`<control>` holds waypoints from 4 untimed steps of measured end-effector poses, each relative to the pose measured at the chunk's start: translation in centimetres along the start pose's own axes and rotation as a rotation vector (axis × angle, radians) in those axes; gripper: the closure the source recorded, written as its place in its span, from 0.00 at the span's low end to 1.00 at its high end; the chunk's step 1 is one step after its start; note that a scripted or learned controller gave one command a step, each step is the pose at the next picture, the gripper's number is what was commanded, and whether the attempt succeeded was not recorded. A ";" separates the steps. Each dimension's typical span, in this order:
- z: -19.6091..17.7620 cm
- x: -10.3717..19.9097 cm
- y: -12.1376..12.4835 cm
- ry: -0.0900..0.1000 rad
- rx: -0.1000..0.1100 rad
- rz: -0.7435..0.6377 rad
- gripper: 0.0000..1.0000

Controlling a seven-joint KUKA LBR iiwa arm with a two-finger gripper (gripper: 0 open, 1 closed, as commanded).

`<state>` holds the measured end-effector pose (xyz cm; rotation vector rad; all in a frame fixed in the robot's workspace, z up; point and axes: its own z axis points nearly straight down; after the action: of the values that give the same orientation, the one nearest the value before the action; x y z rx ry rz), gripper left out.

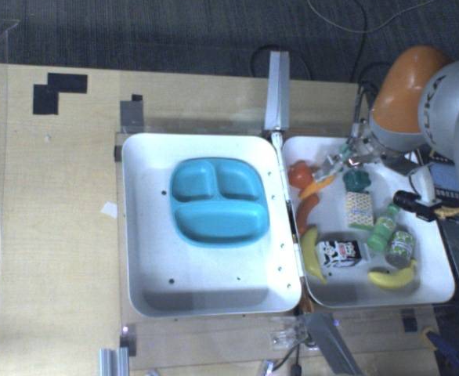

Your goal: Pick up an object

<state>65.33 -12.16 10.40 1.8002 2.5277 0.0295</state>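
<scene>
**Over the right bin, nothing lifted yet**

My pincer (347,157) hangs low over the far end of the right bin (441,292), reaching in from the right side of the surface (57,210). From this high slanted look I cannot tell whether it is apart or together, and I see nothing held in it.

What I might take all lies in this one bin. Just beside my tip sits a dark green cup (356,181), and to its left a red tomato (298,174) with an orange carrot (317,186) leaning across it. Nearer the middle are a patterned card (359,207), a green bottle (383,230) and a small can (400,245). Along the near wall lie a banana (311,255), a black and white carton (342,251) and a second banana (392,277).

The left bin (143,233) carries only a blue divided tray (218,200), likely a place for setting things down.

I judge the cup or the carrot the handiest choice, being closest; the crowding there could make me nudge a neighbour.
</scene>
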 end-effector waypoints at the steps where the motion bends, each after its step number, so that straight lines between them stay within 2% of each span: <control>1: 1.6 -3.6 0.7 0.011 0.030 0.314 0.00; 2: 1.8 -3.0 -1.2 0.010 0.036 0.439 0.00; 3: -0.8 0.9 2.2 0.010 0.035 0.498 0.00; 4: 1.7 -0.6 0.0 0.007 0.037 0.661 0.00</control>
<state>65.58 -12.77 8.71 2.5510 1.8273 0.0078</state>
